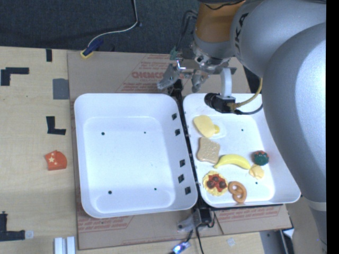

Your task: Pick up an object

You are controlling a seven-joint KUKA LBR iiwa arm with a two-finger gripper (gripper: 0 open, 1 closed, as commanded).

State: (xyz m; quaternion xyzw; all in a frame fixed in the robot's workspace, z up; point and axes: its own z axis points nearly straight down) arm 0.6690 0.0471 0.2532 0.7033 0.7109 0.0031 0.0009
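Nothing is picked yet: the claw (183,78) hangs spread and bare at upper centre, above the bins' divider; toys (222,157) lie in the right bin (280,187).

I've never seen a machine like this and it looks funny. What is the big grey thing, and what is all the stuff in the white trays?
The big grey thing is a robot arm with an orange band. The camera hangs above the bench and looks down at a slant, and the arm reaches in from the right. At its end is a claw for grabbing, hovering near the top edge where the two trays meet. I see nothing in it. The right tray holds toy food: a banana, a slice of bread, a yellow lump, a little pizza, a pretzel and a green and red ball. The left tray sits beside it. A small red toy lies on the bench, outside the trays.
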